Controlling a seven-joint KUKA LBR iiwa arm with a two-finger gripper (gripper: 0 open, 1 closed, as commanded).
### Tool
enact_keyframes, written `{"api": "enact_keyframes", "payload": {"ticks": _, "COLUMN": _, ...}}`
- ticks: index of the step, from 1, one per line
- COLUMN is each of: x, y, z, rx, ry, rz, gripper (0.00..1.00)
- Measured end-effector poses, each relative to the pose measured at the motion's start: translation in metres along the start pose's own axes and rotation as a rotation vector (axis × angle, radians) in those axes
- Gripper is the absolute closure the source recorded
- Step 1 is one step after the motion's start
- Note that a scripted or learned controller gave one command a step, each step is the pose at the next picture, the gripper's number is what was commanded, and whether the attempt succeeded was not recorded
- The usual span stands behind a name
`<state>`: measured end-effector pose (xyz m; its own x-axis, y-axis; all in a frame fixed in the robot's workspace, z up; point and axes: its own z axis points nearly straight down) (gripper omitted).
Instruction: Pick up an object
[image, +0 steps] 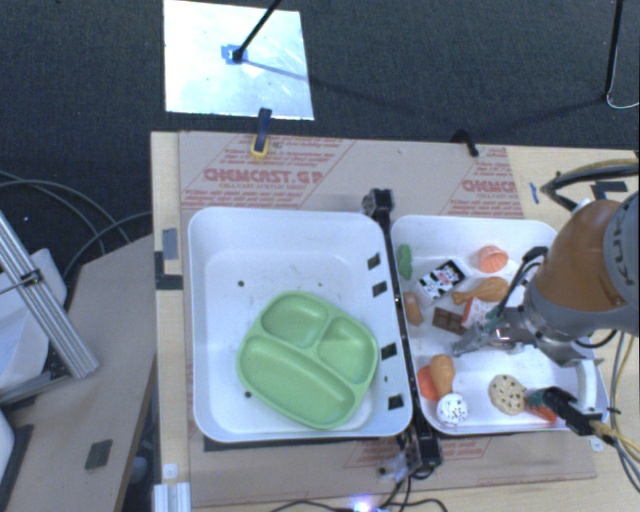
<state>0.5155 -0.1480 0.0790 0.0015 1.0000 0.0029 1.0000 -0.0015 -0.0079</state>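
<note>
Arm reaching into the right bin of toy food, claw low among the items.

On the counter (330, 165), the left bin (215, 250) holds a green divided tray (307, 358). The right bin (520, 232) carries a green piece (404, 262), a black-and-white card (441, 277), a brown block (448, 320), an orange carrot-like toy (437, 378), a speckled white ball (452, 408), a cookie (507, 394) and a peach piece (491, 259). The claw (480, 335) sits beside the brown block; whether it is apart or together cannot be told.
</note>
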Motion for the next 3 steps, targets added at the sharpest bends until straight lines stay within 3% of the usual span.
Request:
{"api": "enact_keyframes", "payload": {"ticks": 1, "x": 0.067, "y": -0.030, "z": -0.004, "rx": -0.005, "ry": 0.001, "rz": -0.009, "gripper": 0.00}}
{"api": "enact_keyframes", "payload": {"ticks": 2, "x": 0.063, "y": -0.028, "z": -0.033, "rx": -0.012, "ry": -0.003, "rz": -0.005, "gripper": 0.00}}
{"api": "enact_keyframes", "payload": {"ticks": 3, "x": 0.063, "y": -0.027, "z": -0.042, "rx": -0.013, "ry": -0.003, "rz": -0.004, "gripper": 1.00}}
